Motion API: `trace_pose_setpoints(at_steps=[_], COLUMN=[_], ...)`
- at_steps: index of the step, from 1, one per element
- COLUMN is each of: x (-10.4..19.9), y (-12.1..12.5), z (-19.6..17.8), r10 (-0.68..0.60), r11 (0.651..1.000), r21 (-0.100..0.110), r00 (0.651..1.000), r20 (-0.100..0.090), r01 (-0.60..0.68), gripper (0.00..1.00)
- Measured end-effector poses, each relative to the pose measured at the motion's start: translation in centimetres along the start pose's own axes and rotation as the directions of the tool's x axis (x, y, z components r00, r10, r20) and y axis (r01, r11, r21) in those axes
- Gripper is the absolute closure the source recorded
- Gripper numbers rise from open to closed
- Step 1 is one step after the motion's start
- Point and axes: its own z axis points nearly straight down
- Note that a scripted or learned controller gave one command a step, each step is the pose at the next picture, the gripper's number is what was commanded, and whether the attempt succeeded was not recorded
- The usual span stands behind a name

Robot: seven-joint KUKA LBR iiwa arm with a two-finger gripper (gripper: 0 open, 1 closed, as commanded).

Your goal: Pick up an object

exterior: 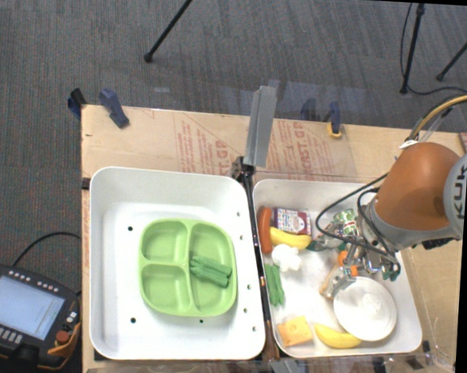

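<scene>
Grey carpet and tripod legs surround the desk point(181, 142), a cardboard-topped surface carrying two shallow white bins. Inspection starts at the pincer point(340, 283), which hangs low in the right bin point(412, 314), just left of a white bowl point(366, 308). Its fingers point down toward the bin floor with a slight gap between them, and nothing is lodged in that gap. The orange-banded wrist point(413, 190) and a loop of cable sit above it and screen part of the bin's far corner.

Candidate objects lie close by. A white floret-like piece point(286, 257) and a yellow banana point(290, 239) sit to the pincer's left, with a maroon packet point(292, 219) behind them. A green bean pod point(275, 284) lies along the inner wall, a cheese wedge point(295, 331) and a second banana point(337, 337) rest near the front edge. In the left bin point(112, 213) a green divided plate point(168, 265) holds a green pod-like item point(210, 270).

Risks noted: the pincer appears to sit over bare floor between bowl and floret, so closing here would likely catch nothing. A descent drifting right could strike the bowl's rim and tip or shove it. Smooth curved toys such as the bananas may squirt out of a shallow pinch.
</scene>
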Motion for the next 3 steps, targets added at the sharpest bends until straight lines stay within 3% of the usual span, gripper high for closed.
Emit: trace_pose_setpoints(at_steps=[1,2,3], x=[-0.2,1.7,1.8], y=[0.2,1.5,1.5], z=[-1.1,-8.3,-8.1], r10=[-0.005,0.173,0.172], r11=[1.0,0.985,0.985], r21=[0.0,0.001,0.001], r00=[1.0,0.985,0.985], r20=[0.002,-0.002,-0.006], r01=[0.005,-0.173,-0.172], gripper=[1.0,1.0,0.0])
